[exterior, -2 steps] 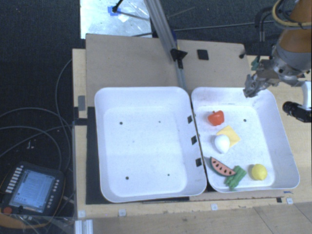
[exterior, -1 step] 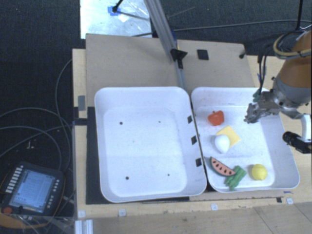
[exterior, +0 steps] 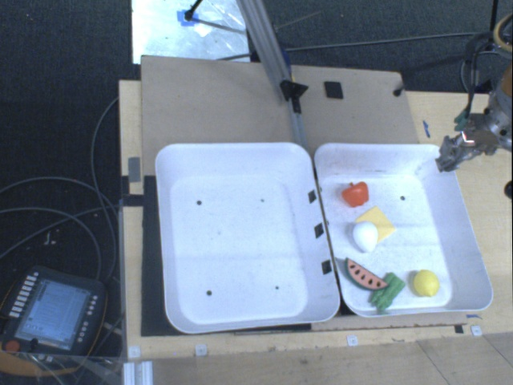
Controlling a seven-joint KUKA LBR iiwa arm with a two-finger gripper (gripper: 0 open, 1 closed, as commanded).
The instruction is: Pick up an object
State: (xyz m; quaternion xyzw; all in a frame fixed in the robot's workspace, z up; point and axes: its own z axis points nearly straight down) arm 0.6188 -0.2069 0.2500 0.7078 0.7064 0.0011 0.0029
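Observation:
The right bin (exterior: 449,215) holds several toy foods. A red pepper (exterior: 355,193) lies near its back left. In front of it a yellow cheese wedge (exterior: 378,221) rests beside a white egg (exterior: 365,236). A watermelon slice (exterior: 363,274) and a green vegetable (exterior: 388,292) lie at the front, with a yellow lemon (exterior: 426,283) to their right. My gripper (exterior: 449,155) hangs over the bin's back right rim, well apart from all the foods. Nothing shows between its fingers.
The left bin (exterior: 180,215) sits beside the right one, joined by black clips (exterior: 319,231). A slanted metal pole (exterior: 268,38) rises behind the bins. A teach pendant (exterior: 52,310) and cables lie on the floor at the left.

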